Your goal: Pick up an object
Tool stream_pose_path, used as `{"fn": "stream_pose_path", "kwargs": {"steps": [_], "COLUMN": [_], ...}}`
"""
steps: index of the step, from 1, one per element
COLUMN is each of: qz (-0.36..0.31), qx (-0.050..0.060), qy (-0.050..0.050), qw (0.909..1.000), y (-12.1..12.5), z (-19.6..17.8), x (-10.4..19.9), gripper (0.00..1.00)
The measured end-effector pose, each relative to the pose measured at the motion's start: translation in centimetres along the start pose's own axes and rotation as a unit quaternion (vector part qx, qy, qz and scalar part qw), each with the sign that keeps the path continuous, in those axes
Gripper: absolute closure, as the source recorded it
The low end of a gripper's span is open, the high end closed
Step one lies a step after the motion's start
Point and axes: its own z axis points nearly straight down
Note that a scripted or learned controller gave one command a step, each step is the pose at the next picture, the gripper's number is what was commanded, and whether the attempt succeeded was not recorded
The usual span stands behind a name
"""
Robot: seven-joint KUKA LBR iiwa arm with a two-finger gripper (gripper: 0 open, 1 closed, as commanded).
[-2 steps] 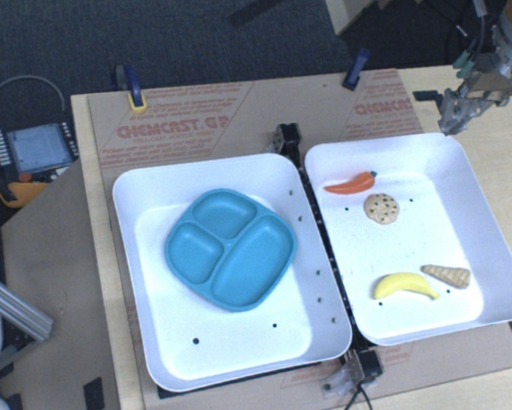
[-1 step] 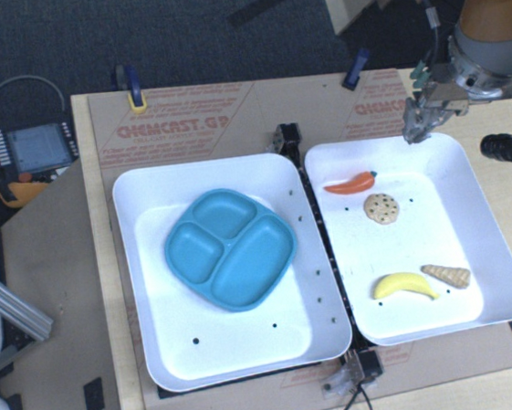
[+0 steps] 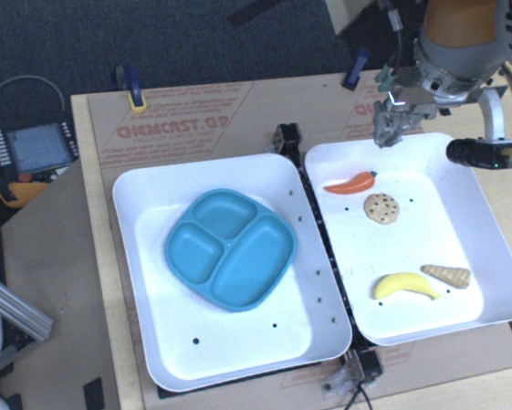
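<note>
The gripper [image 3: 393, 131] hangs over the far rim of the right bin [image 3: 487, 219], at about eleven o'clock of that bin; whether it is open or closed I cannot tell, and nothing shows in its grasp; inside the right bin, an orange chilli pepper [image 3: 349, 182] lies at eleven o'clock, a speckled cookie [image 3: 381, 208] just below it, a banana [image 3: 404, 286] at six o'clock and an ice-cream cone [image 3: 447, 275] beside the banana's three o'clock end; the left bin [image 3: 143, 258] on the worktop [image 3: 94, 154] holds a blue divided plate [image 3: 231, 247] near its centre
</note>
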Motion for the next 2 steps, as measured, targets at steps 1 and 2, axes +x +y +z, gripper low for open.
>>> {"fn": "stream_pose_path", "kwargs": {"steps": [1,2], "qz": [-0.001,-0.001], "qx": [0.001,0.001], "qy": [0.0,0.0], "qw": [1.0,1.0], "y": [0.3,0.3], "z": [1.8,3.8], "x": [6.0,11.1], "gripper": [1.0,1.0]}}
